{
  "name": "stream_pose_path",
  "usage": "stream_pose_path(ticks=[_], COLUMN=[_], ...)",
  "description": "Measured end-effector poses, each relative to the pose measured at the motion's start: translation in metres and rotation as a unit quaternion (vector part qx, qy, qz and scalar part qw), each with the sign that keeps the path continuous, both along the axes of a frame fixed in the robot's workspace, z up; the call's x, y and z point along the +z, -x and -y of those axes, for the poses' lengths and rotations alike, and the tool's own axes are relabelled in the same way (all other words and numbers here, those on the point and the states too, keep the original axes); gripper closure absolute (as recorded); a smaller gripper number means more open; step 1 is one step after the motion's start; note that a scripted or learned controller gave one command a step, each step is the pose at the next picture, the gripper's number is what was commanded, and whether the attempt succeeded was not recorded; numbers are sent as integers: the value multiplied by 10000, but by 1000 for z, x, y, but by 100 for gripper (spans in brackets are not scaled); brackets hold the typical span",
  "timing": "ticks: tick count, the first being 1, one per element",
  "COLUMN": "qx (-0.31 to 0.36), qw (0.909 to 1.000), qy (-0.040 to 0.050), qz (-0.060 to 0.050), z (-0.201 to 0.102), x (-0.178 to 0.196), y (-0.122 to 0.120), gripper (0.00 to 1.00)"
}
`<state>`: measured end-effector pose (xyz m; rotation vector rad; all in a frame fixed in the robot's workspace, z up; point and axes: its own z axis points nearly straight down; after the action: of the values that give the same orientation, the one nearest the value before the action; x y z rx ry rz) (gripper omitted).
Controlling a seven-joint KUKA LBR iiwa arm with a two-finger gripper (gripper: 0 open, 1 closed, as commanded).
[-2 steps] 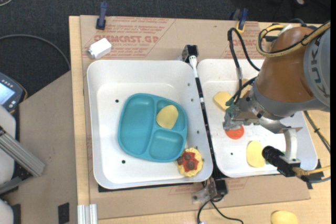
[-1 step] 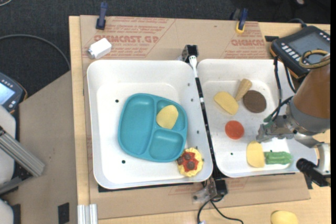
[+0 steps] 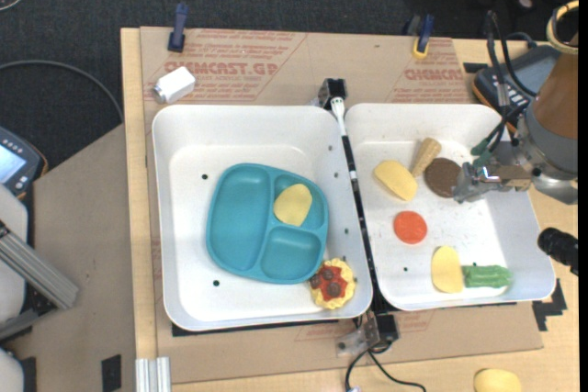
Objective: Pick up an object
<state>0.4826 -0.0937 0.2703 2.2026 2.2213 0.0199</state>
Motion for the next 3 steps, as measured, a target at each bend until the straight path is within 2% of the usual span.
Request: stream_pose_path(ticks=[1,2,3], qx=[-85,21,-11], qw=[9999,10000,9999], qy=[9,-12,-15], qz=[-119,-25,-112], z=[107,-5,-61], x=[-110,17,-17], y=[-21,1,3], gripper=[100,100,100])
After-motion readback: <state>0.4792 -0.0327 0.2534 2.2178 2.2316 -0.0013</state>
